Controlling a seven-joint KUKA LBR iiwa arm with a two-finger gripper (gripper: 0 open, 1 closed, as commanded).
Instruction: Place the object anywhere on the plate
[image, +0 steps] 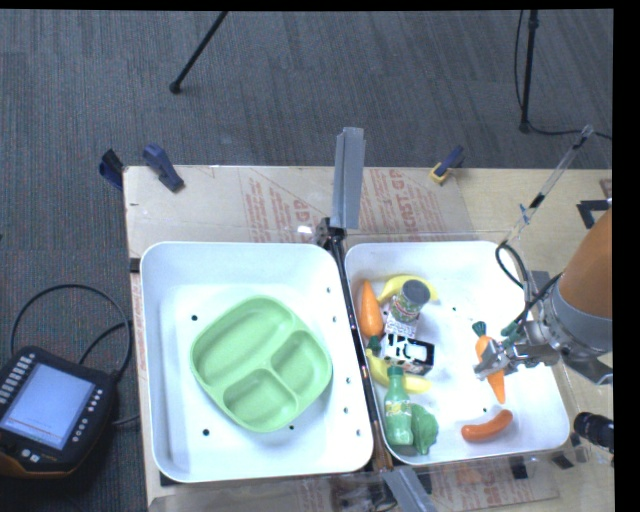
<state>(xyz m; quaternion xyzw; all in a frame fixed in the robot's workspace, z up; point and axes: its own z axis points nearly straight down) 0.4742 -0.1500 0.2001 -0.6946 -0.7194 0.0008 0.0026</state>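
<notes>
Your gripper (497, 362) sits at the frame's right, over the right bin (462, 262), fingers clamped on a small carrot (490, 364). Well apart, at centre-left, you see the green plate (261, 363) in the left bin (160, 290).

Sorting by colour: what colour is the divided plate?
Light green; the plate shows clearly in the camera view.

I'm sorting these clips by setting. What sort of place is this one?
Probably a robotics lab bench, not a kitchen: two white bins clamped to a board, toy food and a green plate in them, a teach pendant on grey carpet, and tripod legs behind.
</notes>
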